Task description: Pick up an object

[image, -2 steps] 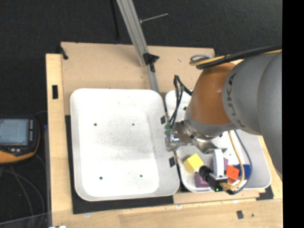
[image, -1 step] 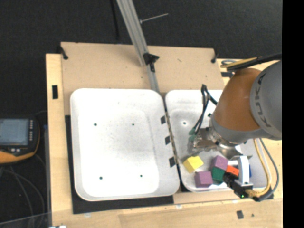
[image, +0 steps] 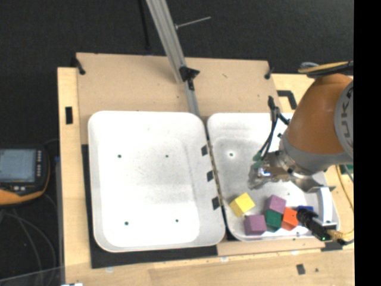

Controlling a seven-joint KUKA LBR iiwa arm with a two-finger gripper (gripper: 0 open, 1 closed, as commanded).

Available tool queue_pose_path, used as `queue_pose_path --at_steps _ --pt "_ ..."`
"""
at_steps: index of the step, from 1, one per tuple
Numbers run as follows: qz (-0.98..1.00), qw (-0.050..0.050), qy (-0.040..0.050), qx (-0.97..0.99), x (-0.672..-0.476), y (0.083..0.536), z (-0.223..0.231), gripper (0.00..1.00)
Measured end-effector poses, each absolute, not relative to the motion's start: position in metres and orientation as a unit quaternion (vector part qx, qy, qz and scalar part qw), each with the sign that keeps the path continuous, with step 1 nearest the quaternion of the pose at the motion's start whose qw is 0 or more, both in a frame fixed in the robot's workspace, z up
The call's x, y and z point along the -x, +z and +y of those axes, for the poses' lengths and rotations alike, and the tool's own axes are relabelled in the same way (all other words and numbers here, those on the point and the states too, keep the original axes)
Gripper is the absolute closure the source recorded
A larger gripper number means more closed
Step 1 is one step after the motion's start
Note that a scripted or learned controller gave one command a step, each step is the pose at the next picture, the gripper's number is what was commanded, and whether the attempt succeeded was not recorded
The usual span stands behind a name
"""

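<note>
The table (image: 68, 177) is a pale wooden board set against a dark floor (image: 59, 16). Two shallow white bins rest on it side by side, touching along their inner edges: the left bin (image: 149, 180) and the right bin (image: 238, 139). A black mat (image: 89, 231) shows under the left bin's left and near edges. A slanted metal rail (image: 172, 40) meets the table behind the bins.

Yellow block (image: 242, 205), 2 purple blocks (image: 275, 204), green block (image: 273, 219), orange block (image: 290, 218), rt bin's near end.

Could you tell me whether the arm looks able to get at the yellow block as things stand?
Probably yes: the yellow block lies apart from the other blocks, its top uncovered, just below-left of the gripper in the right bin.
</note>
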State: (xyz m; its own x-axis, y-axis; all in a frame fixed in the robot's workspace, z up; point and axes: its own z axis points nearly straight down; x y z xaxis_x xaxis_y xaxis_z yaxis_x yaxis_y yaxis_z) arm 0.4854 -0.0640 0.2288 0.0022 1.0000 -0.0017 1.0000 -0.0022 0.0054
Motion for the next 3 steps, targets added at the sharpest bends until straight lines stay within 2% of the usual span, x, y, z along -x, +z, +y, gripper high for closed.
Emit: queue_pose_path --at_steps 1,2,3 --pt "0.71 0.004 0.0043 -0.704 -0.553 0.35 -0.005 1.0" --pt "0.709 -0.003 -0.0029 -0.705 -0.542 0.232 0.044 1.0" --pt "0.709 -0.002 -0.0017 -0.705 -0.559 0.194 0.089 1.0"
